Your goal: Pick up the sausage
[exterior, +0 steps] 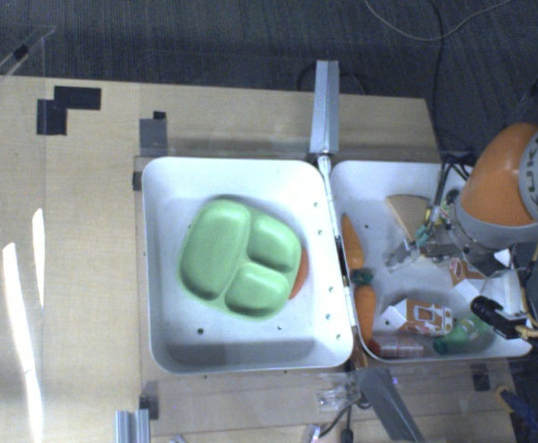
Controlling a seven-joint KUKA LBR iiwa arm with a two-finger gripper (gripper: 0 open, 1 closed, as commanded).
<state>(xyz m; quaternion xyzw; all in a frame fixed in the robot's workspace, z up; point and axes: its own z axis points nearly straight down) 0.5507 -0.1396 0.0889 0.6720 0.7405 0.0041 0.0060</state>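
Lying against the near wall of the right bin [435, 175], the sausage [400, 349] is seen with its long axis running left to right, between a carrot [364, 310] and a green item [454, 342]. The hand [414, 247] is held above the bin's middle, well apart from the sausage; whether it is wide or narrow cannot be told. The bins are carried on a pale wooden table [65, 293], with dark carpet [204, 17] beyond.

We see the arm [518, 187] as a rounded grey shell with a broad orange band above the wrist. Below it sits a cluttered metal gripper [407, 252], pale grey, with thin coloured wires and black cables trailing nearby.
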